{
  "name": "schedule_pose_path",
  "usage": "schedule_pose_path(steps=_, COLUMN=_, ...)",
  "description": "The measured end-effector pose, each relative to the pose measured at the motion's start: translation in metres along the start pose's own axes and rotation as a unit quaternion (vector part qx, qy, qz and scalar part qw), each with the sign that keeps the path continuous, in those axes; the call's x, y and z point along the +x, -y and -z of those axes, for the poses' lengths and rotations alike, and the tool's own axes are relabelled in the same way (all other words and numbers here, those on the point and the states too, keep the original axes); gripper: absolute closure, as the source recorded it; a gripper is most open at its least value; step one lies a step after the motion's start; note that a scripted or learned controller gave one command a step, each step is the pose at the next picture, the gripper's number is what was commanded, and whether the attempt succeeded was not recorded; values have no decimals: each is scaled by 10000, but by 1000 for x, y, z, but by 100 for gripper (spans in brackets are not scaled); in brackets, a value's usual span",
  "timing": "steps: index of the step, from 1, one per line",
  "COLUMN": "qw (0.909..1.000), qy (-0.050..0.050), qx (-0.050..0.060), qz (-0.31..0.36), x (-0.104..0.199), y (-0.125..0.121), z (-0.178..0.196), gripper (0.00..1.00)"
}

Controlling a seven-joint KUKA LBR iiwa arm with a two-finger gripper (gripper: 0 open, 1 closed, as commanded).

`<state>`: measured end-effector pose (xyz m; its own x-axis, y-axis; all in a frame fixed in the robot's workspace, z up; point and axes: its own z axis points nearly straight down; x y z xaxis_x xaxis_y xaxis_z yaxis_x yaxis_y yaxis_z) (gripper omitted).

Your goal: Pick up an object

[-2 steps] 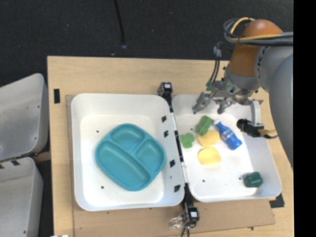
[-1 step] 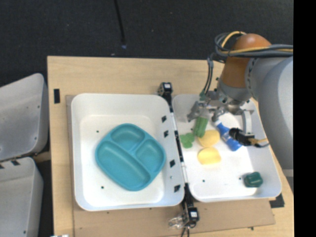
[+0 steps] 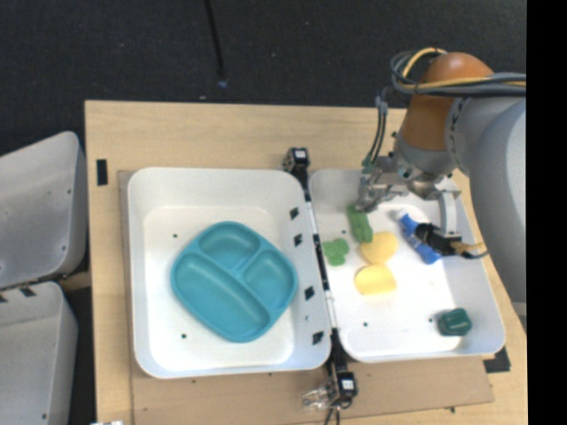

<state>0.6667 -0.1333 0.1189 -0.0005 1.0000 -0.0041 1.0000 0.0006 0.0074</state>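
Note:
My gripper (image 3: 368,197) hangs over the back left part of the right bin (image 3: 416,348), coming down from the orange-banded wrist. Directly below its tip lies a long green piece (image 3: 360,225), touching or almost touching it; I cannot tell which. Close by are a small green round piece (image 3: 335,252), two yellow pieces (image 3: 382,246) (image 3: 374,279), and a blue piece (image 3: 415,235) to the right of the gripper. A dark green block (image 3: 454,322) sits in the front right corner of that bin.
The left bin (image 3: 146,335) holds a teal divided plate (image 3: 233,279). A ridge with black clips (image 3: 314,264) separates the two bins. The grey arm fills the space above the right bin's far right side.

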Motion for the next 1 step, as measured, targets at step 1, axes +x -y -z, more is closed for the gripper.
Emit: schedule_pose_path(steps=1, qw=10000, qy=-16, qx=6, qz=14, x=5, y=-1, z=63, gripper=100)
